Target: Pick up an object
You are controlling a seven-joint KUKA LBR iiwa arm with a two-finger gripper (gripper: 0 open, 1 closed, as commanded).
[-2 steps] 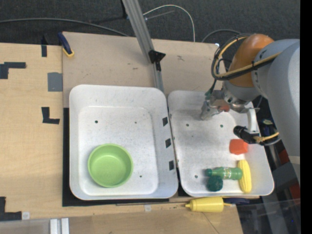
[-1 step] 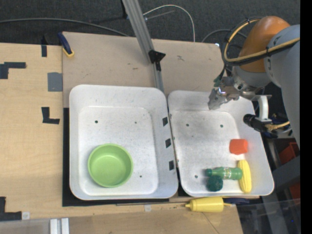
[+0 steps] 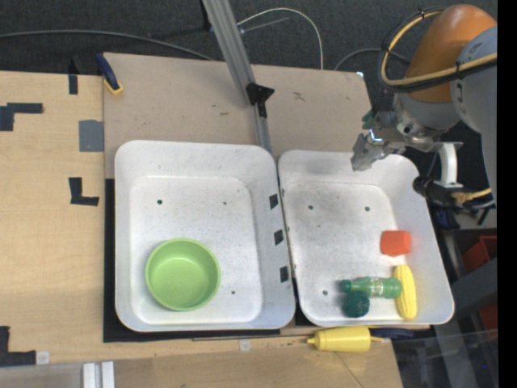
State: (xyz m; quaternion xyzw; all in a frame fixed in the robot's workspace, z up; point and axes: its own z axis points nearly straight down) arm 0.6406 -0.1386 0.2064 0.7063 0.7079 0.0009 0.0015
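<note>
The tool (image 3: 365, 153) hovered over the right bin's (image 3: 323, 168) far edge, grip state unclear; the orange block (image 3: 395, 243) lay nearer, well apart.

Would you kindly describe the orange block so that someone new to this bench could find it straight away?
Look at the right bin of the two white bins. Along its right side, above the cluster at the bottom corner, lies the orange block, alone on the white floor. Unlike the yellow banana-like piece and the green bottle just below it, it is squarish and orange-red.
</note>
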